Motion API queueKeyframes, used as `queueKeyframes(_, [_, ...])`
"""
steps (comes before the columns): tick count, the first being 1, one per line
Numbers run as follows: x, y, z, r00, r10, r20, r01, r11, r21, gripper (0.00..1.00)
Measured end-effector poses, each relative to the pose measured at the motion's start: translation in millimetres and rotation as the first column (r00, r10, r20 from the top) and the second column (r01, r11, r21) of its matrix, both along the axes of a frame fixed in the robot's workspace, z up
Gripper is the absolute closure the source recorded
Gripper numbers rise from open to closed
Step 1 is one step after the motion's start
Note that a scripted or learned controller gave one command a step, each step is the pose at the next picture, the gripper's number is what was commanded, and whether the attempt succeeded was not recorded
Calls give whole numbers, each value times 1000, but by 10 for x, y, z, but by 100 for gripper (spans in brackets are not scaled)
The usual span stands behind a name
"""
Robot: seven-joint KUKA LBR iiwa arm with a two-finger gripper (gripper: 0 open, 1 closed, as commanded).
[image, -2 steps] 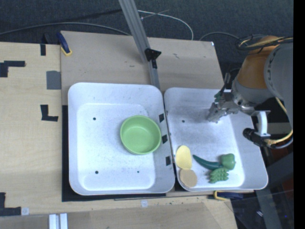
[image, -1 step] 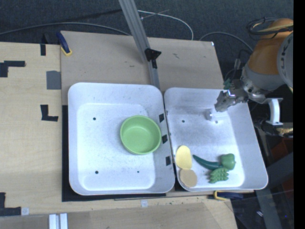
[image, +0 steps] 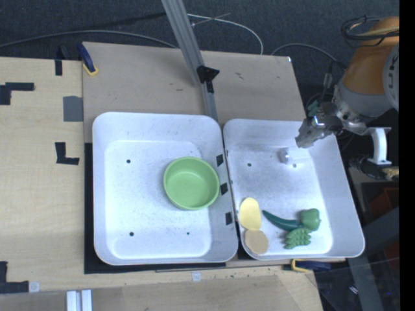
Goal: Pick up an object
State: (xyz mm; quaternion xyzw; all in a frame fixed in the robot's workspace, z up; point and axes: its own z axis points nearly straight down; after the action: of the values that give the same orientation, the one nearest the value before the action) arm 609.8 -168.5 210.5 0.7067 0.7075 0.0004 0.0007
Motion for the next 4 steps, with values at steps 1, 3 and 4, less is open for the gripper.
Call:
queueKeyframes(1, [-105, 530, -86, 1000, 4, -5, -4, 1000, 2, 100])
queueKeyframes(3, [-381, 1455, 25, 1000, 5, -5, -5, 1000, 2, 100])
queueKeyframes(4, [-551, 2003, -44, 1000, 6, -6, -6, 1000, 2, 100])
